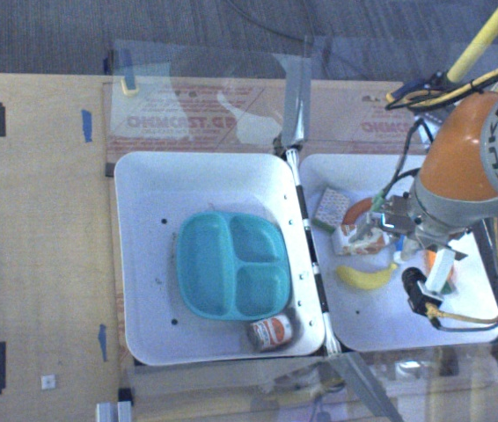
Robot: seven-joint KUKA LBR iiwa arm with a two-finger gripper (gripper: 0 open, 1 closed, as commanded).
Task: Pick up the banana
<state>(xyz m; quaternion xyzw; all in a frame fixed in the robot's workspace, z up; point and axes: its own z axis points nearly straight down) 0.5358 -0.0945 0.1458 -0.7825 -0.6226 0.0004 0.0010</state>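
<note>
While the arm hangs over the right bin, the banana lies on that bin's floor, just left of and slightly nearer than the tool. Its long axis runs left to right. Whether the tool is apart or together I cannot tell.

Banana below end effector

Banana: yellow, small, curved, lying flat on floor of right bin, near bin's middle, ends curling up toward far edge.
</note>
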